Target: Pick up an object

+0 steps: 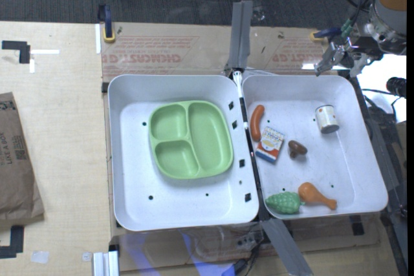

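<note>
Grey metal, the pincer (331, 58) hangs over the right bin's (362, 194) back rim, nothing gripped; whether it's spread or pressed together, I cannot tell. Nearest below it lies the small can (327, 119). Further down and left: sausage (257, 121), little box (270, 143), brown lump (297, 149). Far below, drumstick (315, 196) and green toy (284, 203). Well left, the green plate (191, 139).

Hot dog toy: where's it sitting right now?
The hot dog toy lies in the right bin, close to its left wall, just above the small snack box and left of the brown lump.
</note>
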